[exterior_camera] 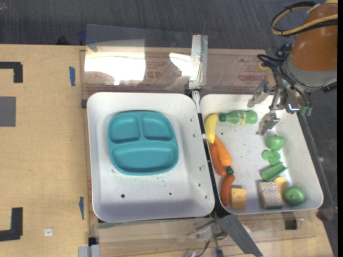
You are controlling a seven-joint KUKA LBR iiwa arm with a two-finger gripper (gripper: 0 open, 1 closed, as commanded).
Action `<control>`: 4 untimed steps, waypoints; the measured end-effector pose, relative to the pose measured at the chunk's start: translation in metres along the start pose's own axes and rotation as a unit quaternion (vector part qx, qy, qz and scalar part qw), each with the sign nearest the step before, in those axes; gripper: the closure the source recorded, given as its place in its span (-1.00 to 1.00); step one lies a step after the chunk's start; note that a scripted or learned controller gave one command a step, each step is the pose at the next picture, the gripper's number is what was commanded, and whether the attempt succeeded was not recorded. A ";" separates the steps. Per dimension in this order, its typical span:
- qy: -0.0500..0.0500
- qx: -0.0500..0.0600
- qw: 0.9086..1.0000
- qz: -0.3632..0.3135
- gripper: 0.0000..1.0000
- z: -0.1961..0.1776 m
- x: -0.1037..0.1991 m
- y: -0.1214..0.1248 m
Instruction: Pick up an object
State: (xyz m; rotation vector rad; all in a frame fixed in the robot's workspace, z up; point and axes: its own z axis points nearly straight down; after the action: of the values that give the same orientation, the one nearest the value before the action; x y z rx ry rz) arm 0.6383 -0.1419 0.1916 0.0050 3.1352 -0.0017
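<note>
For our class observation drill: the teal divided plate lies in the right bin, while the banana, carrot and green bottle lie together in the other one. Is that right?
Not quite. The camera view shows the plate in the left bin, not the right. The banana, carrot and bottle do lie together in the other one, the right bin.

Even, bright overhead light. Strong white glare streaks the clear panel (142, 63) at upper centre. The white bins (150, 202) cast only faint, soft shadows. Focus is slightly soft throughout; the dark floor (161, 4) along the top looks grainy.
</note>
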 end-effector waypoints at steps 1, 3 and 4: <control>-0.005 0.001 1.000 0.011 -1.00 0.098 0.030 -0.064; 0.001 0.002 0.998 -0.063 -1.00 0.102 0.012 -0.014; -0.003 -0.001 0.997 -0.074 -1.00 0.101 0.068 0.052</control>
State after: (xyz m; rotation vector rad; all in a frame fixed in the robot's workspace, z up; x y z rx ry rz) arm 0.5713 -0.0900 0.0903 -0.2262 3.1206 0.0008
